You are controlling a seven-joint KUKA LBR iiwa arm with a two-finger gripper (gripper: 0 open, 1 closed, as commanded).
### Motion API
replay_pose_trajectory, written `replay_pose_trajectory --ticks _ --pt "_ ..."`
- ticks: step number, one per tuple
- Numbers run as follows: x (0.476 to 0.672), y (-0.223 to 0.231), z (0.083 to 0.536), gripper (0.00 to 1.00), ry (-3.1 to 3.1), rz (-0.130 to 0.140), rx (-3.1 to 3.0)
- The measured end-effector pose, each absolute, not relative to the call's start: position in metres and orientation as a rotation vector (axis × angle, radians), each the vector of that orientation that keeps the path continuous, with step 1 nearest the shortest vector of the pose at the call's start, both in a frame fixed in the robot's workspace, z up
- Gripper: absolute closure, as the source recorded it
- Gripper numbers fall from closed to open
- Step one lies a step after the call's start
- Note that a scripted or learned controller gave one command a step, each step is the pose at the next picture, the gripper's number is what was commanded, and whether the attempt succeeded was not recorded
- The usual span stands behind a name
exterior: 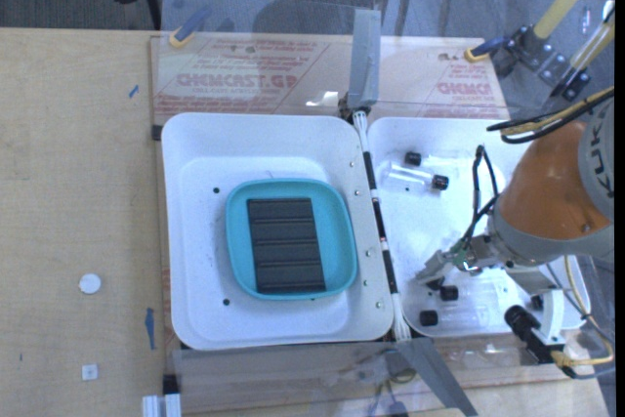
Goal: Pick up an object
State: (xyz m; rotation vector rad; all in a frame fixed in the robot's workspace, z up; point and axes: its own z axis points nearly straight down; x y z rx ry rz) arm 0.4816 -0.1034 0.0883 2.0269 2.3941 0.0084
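arm (562,195): enters from the right, orange band up, wrist bent down | gripper (441,271): low, pointing left | fingers: state unclear

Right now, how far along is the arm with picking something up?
Nothing looks picked yet. The gripper is low inside the right bin, close to a small black-capped item, but nothing can be seen held. The clear vial and the other black-capped pieces lie loose in that bin; the teal tray sits in the left bin. Grasping and lifting remain.
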Motion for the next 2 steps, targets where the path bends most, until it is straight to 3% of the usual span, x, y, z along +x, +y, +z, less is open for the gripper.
replay_pose_trajectory --ticks 1,2 --pt "0.484 -0.104 0.099 1.00 2.386 0.014 2.026" --pt "0.569 -0.042 0.226 1.00 2.426 0.000 1.994"
